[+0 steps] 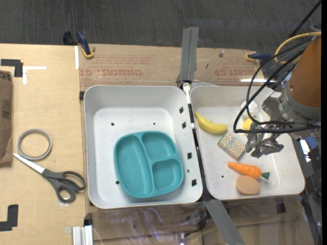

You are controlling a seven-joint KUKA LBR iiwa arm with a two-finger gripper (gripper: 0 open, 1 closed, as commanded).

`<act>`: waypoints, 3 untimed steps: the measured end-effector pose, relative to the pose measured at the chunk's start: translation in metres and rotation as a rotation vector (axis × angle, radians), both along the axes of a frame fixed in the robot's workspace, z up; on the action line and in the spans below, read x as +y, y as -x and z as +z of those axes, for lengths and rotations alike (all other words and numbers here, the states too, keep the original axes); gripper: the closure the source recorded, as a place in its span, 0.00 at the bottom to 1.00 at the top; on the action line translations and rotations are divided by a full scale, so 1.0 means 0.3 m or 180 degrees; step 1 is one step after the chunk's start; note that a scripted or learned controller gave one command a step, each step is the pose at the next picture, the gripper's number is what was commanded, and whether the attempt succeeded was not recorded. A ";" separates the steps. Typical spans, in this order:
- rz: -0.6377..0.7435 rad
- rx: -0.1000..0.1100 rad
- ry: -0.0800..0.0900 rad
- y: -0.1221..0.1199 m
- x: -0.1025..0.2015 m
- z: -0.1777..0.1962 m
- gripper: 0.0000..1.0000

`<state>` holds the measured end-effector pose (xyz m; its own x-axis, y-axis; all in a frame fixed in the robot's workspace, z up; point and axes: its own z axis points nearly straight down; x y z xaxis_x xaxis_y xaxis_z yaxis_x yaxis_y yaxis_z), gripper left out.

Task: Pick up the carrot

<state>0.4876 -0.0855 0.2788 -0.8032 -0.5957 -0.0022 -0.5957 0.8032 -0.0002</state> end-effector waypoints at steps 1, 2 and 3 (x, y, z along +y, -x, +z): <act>0.0994 0.0006 -0.0002 -0.014 0.007 -0.190 1.00; 0.0759 0.0002 -0.0001 0.030 0.212 -0.292 1.00; 0.2141 -0.0002 -0.0004 -0.042 0.416 -0.292 1.00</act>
<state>0.5001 0.0392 0.1911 -0.2570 -0.9664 -0.0034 -0.9664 0.2570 0.0001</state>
